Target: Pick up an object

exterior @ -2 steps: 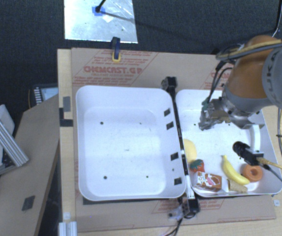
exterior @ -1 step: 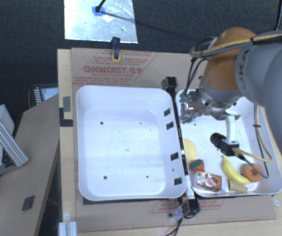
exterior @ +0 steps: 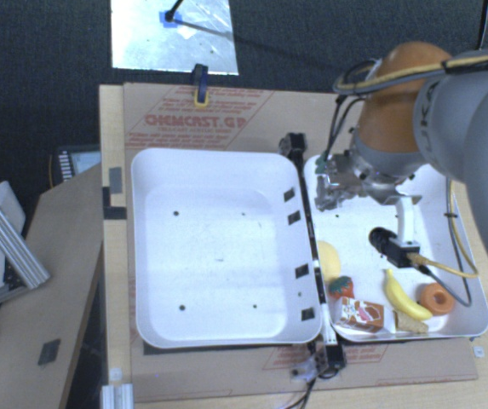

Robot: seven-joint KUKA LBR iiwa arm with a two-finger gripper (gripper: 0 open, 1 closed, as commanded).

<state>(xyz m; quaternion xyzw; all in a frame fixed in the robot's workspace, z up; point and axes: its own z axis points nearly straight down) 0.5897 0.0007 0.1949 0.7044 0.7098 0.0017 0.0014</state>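
Carton (exterior: 361, 314) lies nearest in right bin (exterior: 469, 326), banana (exterior: 404, 296) and orange round thing (exterior: 436, 298) just right of it, yellow ball (exterior: 327, 259) by the divider. Arm (exterior: 448, 109) over far part; jaws (exterior: 333, 187) low, state unclear. Left bin (exterior: 218, 245) beside.

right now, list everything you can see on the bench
bins: two, white, side by side on the bench
banana: one, yellow, right bin, near end
round item: one, orange, right of the banana
packet: one, red and white, right bin, near-left corner
yellow item: one, right bin, by the divider
cardboard: one sheet, tan, under the bins
arm: one, grey with orange band, over the right bin
tool: one, metal, above the right bin's far end
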